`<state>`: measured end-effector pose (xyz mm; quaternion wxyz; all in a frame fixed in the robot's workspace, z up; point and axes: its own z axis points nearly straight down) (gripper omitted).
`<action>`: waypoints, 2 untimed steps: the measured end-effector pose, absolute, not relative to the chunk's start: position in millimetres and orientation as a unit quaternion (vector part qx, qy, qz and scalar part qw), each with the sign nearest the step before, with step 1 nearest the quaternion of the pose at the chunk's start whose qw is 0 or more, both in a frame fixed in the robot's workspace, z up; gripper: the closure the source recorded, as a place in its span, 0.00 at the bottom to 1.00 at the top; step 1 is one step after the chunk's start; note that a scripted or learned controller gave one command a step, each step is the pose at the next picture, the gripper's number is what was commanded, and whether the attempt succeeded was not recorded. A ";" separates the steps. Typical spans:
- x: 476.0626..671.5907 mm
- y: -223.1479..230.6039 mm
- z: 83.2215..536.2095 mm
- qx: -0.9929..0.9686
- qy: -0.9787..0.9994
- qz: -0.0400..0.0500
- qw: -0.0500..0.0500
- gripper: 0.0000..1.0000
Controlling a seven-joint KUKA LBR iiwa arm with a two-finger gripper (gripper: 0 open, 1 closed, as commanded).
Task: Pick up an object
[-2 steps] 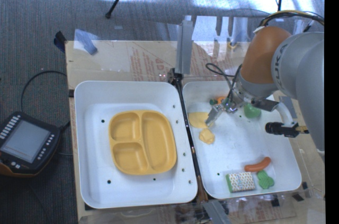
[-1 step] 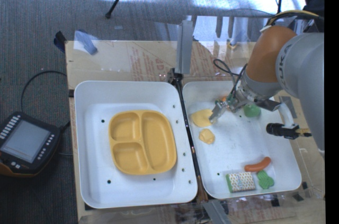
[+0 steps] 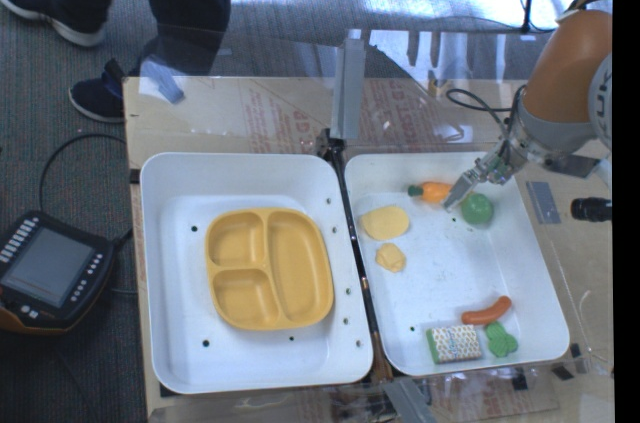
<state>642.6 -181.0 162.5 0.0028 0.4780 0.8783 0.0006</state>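
Camera view shows the gripper (image 3: 462,195) low in the right bin (image 3: 520,261) between the toy carrot (image 3: 433,192) and green ball (image 3: 479,209), its grasp state impossible to tell, so centre it over one item before closing.

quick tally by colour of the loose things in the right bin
orange: 2 - carrot, sausage
green: 2 - round piece, leafy piece
yellow: 2 - large piece, small piece
white and green speckled: 1 - block
total: 7
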 end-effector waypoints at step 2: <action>644.4 -142.3 87.4 0.587 0.810 0.000 -0.001 0.00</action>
